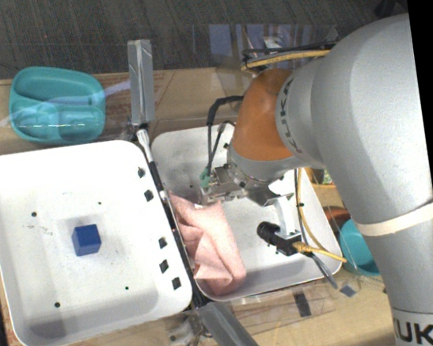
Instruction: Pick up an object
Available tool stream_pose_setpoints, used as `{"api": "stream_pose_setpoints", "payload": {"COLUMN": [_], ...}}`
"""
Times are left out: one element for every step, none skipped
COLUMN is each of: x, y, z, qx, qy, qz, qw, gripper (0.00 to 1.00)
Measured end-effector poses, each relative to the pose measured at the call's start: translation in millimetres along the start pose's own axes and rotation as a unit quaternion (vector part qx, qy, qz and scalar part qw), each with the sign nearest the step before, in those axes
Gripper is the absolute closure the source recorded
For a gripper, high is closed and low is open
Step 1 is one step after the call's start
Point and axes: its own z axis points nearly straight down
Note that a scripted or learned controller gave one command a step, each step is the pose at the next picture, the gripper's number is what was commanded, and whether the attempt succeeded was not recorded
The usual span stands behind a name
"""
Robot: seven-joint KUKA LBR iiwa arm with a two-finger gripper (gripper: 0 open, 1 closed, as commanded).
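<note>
A blue cube (87,239) lies in the left bin (10,181), left of its middle. A pink cloth (210,241) is bunched along the left wall of the right bin (181,145). The arm reaches in from the right, and its gripper (212,189) is down in the right bin, right at the upper edge of the pink cloth. The wrist covers the fingers.
A turquoise plastic container (55,103) sits on the bench behind the left bin. The grey arm (355,133) covers most of the right bin's far and right side. A second turquoise object (357,248) peeks out at the right, beside the arm.
</note>
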Motion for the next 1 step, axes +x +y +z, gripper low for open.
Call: {"api": "stream_pose_setpoints", "payload": {"x": [43.1], "y": [30.8], "z": [-89.9], "qx": [-0.001], "qy": [0.0], "qz": [-0.012], "qw": [0.9999], "gripper": [1.0]}}
